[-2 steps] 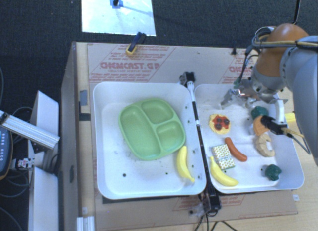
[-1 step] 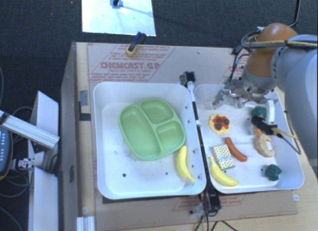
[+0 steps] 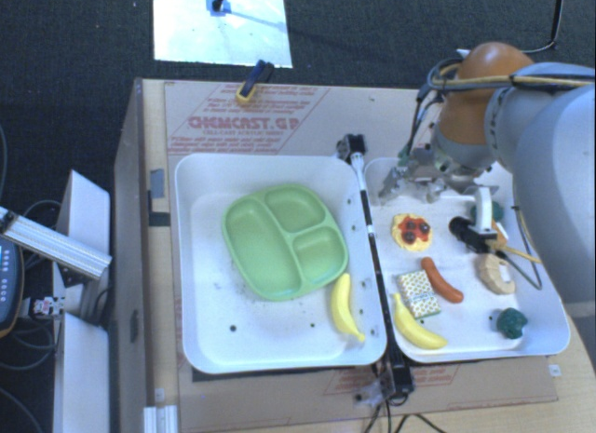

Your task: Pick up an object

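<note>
**Two bins, the right one full of pickings**

Several small things spread across the right bin [image 3: 466, 333], mostly well apart, likely so that each can be taken singly; gripper [image 3: 416, 182] low over that bin's far left corner, just beyond the toy pizza [image 3: 412, 232]; open or closed, impossible to tell from this angle, and nothing visibly held. Nearest candidate, at a guess: the pizza, lying flat and free on all sides. Toward the front, a sausage [image 3: 441, 280] beside a checkered cracker [image 3: 419, 293], the cracker touching a banana [image 3: 416, 327]; crowded there, so probably a harder grab. Further right, a tan lump [image 3: 495, 275] and a broccoli piece [image 3: 509, 322] close to the bin wall. Across in the left bin [image 3: 209, 310], a green divided plate [image 3: 284, 240] with a second banana [image 3: 345, 308] at its edge; broad and flat, a poor first choice. Bin wall beside the gripper probably the main obstacle.
</note>
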### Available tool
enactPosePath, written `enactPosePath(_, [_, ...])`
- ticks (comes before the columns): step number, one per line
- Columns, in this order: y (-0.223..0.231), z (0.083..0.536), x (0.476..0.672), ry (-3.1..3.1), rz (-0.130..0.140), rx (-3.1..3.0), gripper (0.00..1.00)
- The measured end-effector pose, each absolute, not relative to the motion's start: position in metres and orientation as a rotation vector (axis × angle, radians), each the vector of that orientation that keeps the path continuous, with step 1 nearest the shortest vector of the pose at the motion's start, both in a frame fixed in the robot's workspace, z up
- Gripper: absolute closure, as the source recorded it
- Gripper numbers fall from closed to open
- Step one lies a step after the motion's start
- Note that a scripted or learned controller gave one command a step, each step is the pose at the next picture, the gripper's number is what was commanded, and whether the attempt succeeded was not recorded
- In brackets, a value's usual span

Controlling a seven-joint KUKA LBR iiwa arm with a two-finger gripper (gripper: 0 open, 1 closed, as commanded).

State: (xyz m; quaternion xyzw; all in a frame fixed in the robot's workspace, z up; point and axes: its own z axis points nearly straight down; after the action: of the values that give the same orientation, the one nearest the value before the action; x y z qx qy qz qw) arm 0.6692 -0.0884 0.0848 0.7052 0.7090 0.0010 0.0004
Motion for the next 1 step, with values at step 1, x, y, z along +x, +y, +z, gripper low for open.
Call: enactPosePath(1, [-0.1181,0.0854,0.6692,2.221,0.002,2.217,0.00])
